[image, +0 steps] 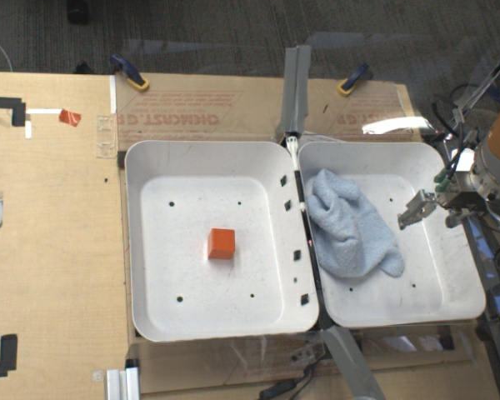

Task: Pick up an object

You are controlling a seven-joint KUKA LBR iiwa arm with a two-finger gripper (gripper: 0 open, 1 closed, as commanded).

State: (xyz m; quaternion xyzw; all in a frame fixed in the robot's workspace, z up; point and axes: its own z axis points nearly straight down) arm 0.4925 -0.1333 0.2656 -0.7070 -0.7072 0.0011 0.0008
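Two shallow white plastic bins sat side by side on my desk. A small orange cube (222, 244) lay near the middle of the left bin (150, 223). A crumpled light-blue cloth (348, 227) lay in the right bin's (450, 302) left half. My gripper (417, 209) hung above that bin's right side, beside the cloth; its jaws stood apart, grasping nothing.

Orange block (222, 244) mid left bin (150, 223); crumpled blue cloth (347, 227) in right bin (450, 298); gripper (432, 207) at frame right, empty, apart from cloth.
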